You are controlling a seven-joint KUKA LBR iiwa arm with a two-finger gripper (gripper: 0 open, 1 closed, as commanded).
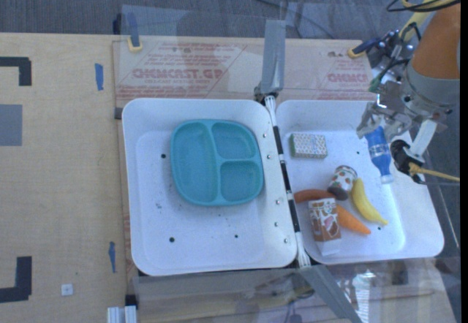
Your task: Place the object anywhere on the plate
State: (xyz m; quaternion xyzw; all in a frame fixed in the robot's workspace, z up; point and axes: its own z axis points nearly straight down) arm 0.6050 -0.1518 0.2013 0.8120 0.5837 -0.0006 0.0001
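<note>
— Where is room left open?
— Around the teal divided plate (pixel 216 162) in the left bin (pixel 146 234); its compartments lie bare

— What crowds the right bin (pixel 424 237)?
— A banana (pixel 365 202), carrot (pixel 352 221), carton (pixel 322 218) and sponge (pixel 308 145)

— And the gripper (pixel 382 131)?
— At the right edge, closed on a blue bottle (pixel 378 154); its fingertips are hard to make out

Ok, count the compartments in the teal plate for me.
3. The teal plate in the left bin has one long compartment down its left side and two smaller ones on the right, upper and lower.
</note>
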